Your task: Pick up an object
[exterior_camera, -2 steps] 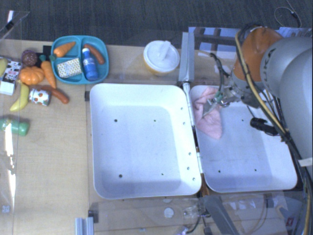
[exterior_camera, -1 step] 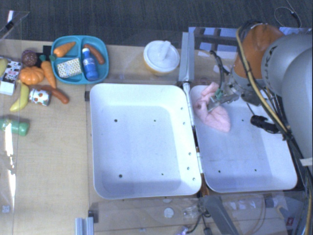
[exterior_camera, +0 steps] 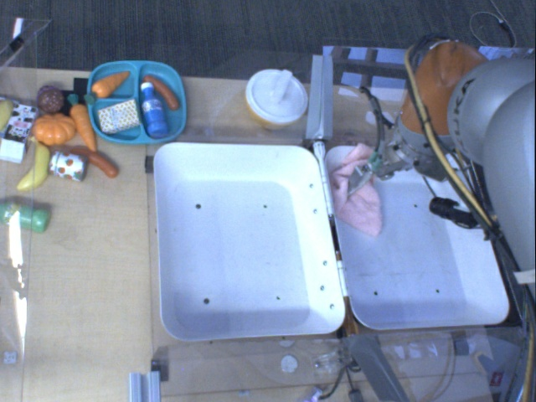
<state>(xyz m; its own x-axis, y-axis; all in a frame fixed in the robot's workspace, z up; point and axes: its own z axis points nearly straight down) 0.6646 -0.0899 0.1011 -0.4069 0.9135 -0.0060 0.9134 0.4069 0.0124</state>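
Observation:
A crumpled pink cloth [exterior_camera: 362, 209] lies at the upper left of the right bin [exterior_camera: 435, 300], close against its left wall. My gripper [exterior_camera: 363, 177] reaches in from the right and sits on the upper middle of the cloth. Its fingers come together to a point with a fold of the pink fabric pinched between them. The cloth bunches up toward the fingers and spreads wider below them. The grey arm with its orange band [exterior_camera: 444, 74] rises behind the gripper at the upper right.
The left bin [exterior_camera: 243, 308] stands beside the right one. A white lidded cup [exterior_camera: 276, 96] stands behind the bins. On the bench at the left are a blue divided plate [exterior_camera: 172, 78] with toy food, a toy carrot [exterior_camera: 82, 126], a banana [exterior_camera: 35, 170] and a green can [exterior_camera: 29, 217].

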